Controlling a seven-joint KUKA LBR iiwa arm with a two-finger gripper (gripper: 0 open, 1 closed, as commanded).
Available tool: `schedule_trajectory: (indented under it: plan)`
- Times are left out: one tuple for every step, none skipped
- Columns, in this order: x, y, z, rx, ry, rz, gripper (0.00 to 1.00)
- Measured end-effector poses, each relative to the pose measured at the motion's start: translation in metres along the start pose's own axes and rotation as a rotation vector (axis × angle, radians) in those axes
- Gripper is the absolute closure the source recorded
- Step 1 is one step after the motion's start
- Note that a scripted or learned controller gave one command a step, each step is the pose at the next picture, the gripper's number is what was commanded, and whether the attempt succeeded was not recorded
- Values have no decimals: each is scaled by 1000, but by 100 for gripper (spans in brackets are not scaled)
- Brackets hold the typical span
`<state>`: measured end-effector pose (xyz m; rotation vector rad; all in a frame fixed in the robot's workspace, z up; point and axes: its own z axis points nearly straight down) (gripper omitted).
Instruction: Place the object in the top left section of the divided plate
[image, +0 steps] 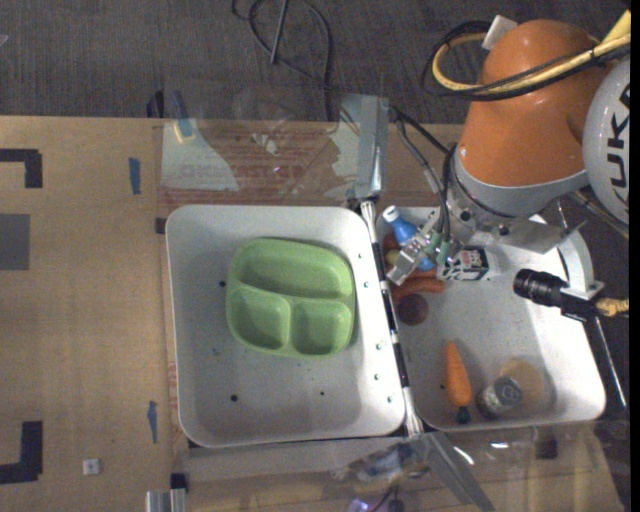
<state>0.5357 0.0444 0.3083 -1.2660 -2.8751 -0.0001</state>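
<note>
The green divided plate (292, 296) lies in the left white bin (200, 400), with one long section at the back and two smaller ones at the front. My gripper (413, 256) hangs low over the back left corner of the right bin (560, 330), under the orange wrist. It is just above a cluster of small items: a blue bottle with a white cap (401, 226), a reddish sausage-like piece (421, 286) and a dark brown round piece (412, 309). The arm hides part of this cluster.
Toward the front of the right bin lie an orange carrot (457, 372), a small grey-green can (500, 397) and a tan disc (526, 378). A black cylinder (542, 288) juts from the arm over that bin. The metal divider (392, 330) runs between the bins.
</note>
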Motion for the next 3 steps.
schedule_trajectory:
  plan:
    - [-1,56,44,-2,-1,-81,100]
    - [38,59,67,-1,0,-137,100]
    - [61,11,132,0,1,-102,100]
